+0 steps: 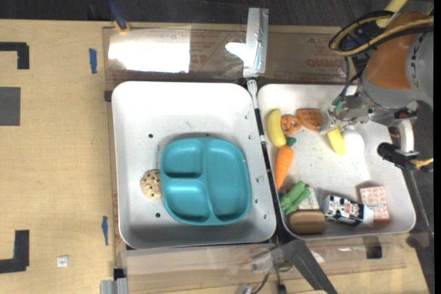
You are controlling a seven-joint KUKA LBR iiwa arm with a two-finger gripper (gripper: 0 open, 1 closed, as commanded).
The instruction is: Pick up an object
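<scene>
Two white bins side by side. Left bin: teal divided tray near ctr, cookie touching its 9 o'clock edge. Right bin: all the pickable clutter.

Arm in from 3 o'clock, orange band up top. Gripper down low at approx 12 o'clock of right bin, right over a small yellow piece, with a white rounded item just beside at its 3 o'clock. Jaw state: cannot tell – wrist body + cables block the tips, so no call on whether anything is held.

Other stuff in right bin: banana at 10 o'clock along the left wall; orange pastry-like item just beside it at its 3 o'clock; carrot below banana, at 9 o'clock; green veg and brown block at 7 o'clock; black/white packet at 6 o'clock; pink-red carton at 5 o'clock.

Progress, judged: early-to-mid. Reach looks done, gripper parked at likely target (yellow piece). Nothing visibly lifted – yellow piece looks to rest on bin floor. Left to do: confirm grip, close if not closed, raise clear of bin. Risk: white item so close could get nudged or pinched along w/ it.
</scene>
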